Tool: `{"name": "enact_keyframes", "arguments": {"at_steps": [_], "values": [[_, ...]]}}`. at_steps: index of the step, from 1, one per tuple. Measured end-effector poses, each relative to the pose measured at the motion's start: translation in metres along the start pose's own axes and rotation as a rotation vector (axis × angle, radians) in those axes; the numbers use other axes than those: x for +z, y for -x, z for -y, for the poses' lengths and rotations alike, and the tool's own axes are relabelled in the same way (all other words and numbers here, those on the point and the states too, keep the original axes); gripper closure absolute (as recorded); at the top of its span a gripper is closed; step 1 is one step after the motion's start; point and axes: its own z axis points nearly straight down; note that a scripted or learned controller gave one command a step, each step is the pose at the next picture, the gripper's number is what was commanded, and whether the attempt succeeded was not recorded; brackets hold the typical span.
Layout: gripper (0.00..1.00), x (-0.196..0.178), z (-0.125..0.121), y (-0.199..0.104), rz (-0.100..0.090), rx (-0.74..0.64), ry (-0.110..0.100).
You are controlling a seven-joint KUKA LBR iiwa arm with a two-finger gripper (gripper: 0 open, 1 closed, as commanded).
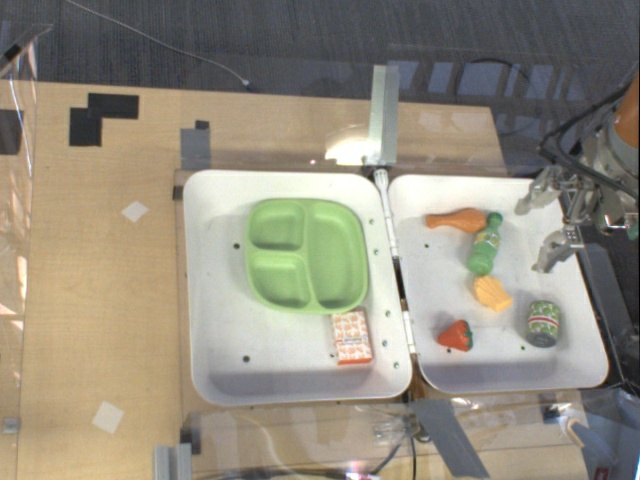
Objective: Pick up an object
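Camera view: green tray (306, 255) in left bin (215, 298); gripper (549, 227) wide open, empty, over right bin (580, 358).

From my remote seat I can read no text, number or brand anywhere on the bench. The small box (351, 337) lying in the left bin (215, 368), just below the green divided plate (305, 255), has a red-and-white printed face, but the print is too small for me to make out. The can (543, 322) in the right bin (580, 373) wears a green-and-white patterned wrap with red touches, and the green bottle (484, 245) has a band; neither gives me a legible word.
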Motion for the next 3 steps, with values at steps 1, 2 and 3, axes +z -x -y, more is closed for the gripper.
{"name": "enact_keyframes", "arguments": {"at_steps": [1, 2, 3], "values": [[0.00, 0.171, 0.007, -0.010, -0.007, 0.419, 0.000], [0.00, 0.189, -0.039, 0.027, 0.005, 0.681, 0.003], [0.00, 0.187, -0.047, -0.017, 0.007, 0.806, 0.002]]}}
